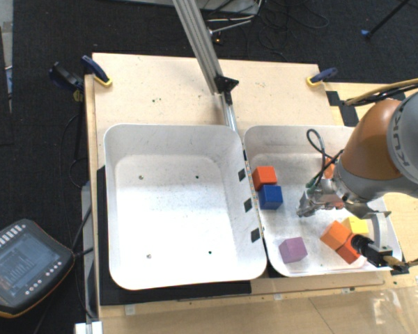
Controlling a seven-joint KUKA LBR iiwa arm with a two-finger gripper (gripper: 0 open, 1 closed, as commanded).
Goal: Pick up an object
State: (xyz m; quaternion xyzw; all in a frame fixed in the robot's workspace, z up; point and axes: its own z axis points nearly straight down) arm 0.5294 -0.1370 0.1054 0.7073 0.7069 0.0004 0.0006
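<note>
The grey-and-orange arm (376, 152) is reaching into the right bin (282, 139), its gripper (310, 206) hanging near the blue block (270, 197); finger state is impossible to tell. Orange block (265, 176) is touching blue, risking a two-block jam.

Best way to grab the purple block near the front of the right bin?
Come straight down on the small purple cube-shaped block and pinch two opposite flat side faces. It sits alone and flat on the floor of the shallow white right bin, with room on its left and right sides.
</note>
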